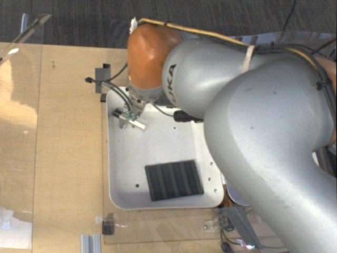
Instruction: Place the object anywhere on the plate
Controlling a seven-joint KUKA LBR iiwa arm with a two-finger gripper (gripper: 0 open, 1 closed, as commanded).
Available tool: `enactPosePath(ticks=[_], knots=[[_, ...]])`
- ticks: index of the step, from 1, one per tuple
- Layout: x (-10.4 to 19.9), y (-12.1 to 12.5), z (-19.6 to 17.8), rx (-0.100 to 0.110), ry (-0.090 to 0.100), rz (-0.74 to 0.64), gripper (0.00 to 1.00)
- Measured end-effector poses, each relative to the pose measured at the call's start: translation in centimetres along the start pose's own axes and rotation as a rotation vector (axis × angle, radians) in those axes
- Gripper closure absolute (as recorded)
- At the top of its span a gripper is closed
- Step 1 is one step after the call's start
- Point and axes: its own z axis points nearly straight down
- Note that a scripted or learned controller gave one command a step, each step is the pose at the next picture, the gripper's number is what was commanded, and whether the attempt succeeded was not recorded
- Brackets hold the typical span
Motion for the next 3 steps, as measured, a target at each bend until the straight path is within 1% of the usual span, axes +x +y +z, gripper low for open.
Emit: enactPosePath(ticks=[1, 2, 3], knots=[[0.4, 0.2, -8.8, -0.004, 0.001, -0.258, 1.0], [-1.6, -8.0, -0.1, -0.003, -0.001, -0.242, 1.0], [1.8, -1.5, -0.1, -0.005, -0.002, -0.504, 1.0]])
